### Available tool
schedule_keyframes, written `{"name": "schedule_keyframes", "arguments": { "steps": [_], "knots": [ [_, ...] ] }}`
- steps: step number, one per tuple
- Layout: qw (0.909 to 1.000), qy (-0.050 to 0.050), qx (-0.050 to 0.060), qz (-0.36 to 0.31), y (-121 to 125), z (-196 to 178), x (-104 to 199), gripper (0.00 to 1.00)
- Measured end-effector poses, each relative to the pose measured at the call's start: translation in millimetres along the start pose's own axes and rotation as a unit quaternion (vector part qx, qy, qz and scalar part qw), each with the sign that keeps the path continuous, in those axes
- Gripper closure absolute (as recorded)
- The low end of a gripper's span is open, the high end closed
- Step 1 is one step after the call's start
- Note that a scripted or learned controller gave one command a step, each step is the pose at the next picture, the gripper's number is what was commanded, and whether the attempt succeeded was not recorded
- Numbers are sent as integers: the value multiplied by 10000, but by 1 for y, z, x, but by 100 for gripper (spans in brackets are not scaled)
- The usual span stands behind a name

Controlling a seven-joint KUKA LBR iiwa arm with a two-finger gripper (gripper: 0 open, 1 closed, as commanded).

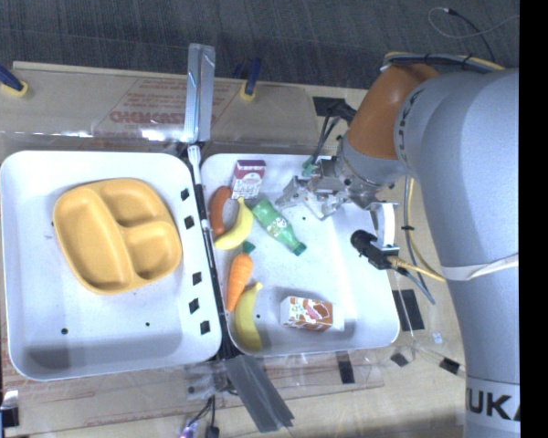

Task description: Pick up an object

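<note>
Two white bins side by side on bench. Left bin point(36, 336): one yellow divided tray point(117, 234), lying flat toward upper middle, three compartments visible.

Right bin point(370, 322), contents along left wall and middle:
- small carton with dark red top point(248, 178), upper left corner, print too small to read;
- orange-red item point(219, 210) just below carton, partly hidden by banana, kind hard to make out;
- banana point(237, 229), curved, touching that item;
- green bottle point(278, 225), lying tilted, near middle, just beside banana;
- carrot point(238, 280), below banana, pointing down;
- second banana point(247, 317), at lower left, touching carrot tip;
- juice box with red and white print point(308, 313), lying flat near lower edge, well apart from arm.

Gripper point(312, 195) over upper right part of right bin, near green bottle's upper end, not touching. Fingers a tangle of metal and wire from this angle; opening cannot be told, nothing seen held. Black part point(369, 248) jutting below wrist, purpose unclear. Grey arm point(461, 199) cut off at right side, covering bin's right rim.
</note>
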State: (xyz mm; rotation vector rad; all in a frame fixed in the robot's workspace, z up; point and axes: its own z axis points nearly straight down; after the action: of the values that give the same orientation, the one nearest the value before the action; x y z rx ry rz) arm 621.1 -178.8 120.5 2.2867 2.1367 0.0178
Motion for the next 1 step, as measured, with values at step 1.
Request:
{"name": "schedule_keyframes", "arguments": {
  "steps": [1],
  "knots": [
    [9994,0,96,-347,-35,28,53,0]
  ]
}}
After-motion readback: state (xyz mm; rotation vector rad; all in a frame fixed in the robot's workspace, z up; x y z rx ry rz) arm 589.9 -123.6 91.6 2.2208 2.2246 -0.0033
